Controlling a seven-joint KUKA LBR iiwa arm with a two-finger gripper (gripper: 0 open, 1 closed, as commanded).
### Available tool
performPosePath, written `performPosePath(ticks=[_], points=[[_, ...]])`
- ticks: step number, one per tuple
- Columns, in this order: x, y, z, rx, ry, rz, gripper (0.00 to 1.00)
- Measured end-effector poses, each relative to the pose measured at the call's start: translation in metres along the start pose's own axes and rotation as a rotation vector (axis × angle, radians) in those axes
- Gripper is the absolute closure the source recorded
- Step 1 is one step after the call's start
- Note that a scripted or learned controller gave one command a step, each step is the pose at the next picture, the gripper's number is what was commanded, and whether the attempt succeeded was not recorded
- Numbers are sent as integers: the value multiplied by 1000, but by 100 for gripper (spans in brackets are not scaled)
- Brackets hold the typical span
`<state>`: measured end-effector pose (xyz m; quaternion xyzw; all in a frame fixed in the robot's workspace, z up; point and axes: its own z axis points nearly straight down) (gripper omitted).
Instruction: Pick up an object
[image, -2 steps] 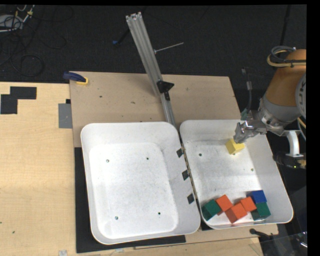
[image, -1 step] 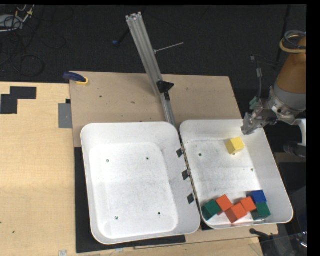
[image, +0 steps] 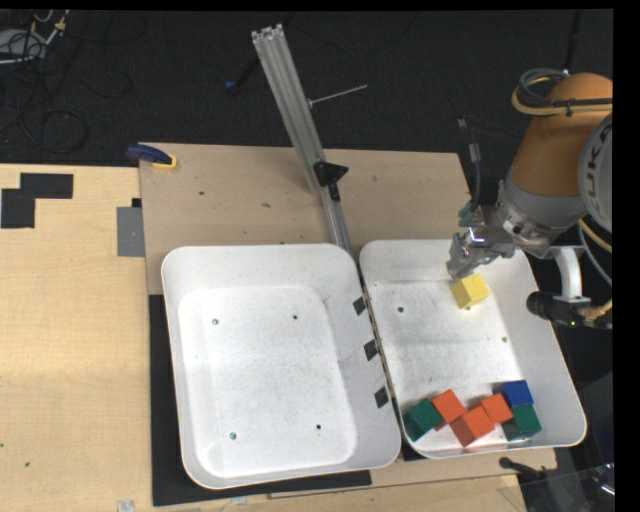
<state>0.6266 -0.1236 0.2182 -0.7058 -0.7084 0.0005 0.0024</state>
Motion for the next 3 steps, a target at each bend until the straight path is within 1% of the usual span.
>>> performPosePath(ticks=[1, 2, 3], points=[[44, -4, -6, 0, 0, 0, 100], [95, -18, -15, 0, 0, -1, 100], [144, -34, -6, 3, -1, 0, 100]])
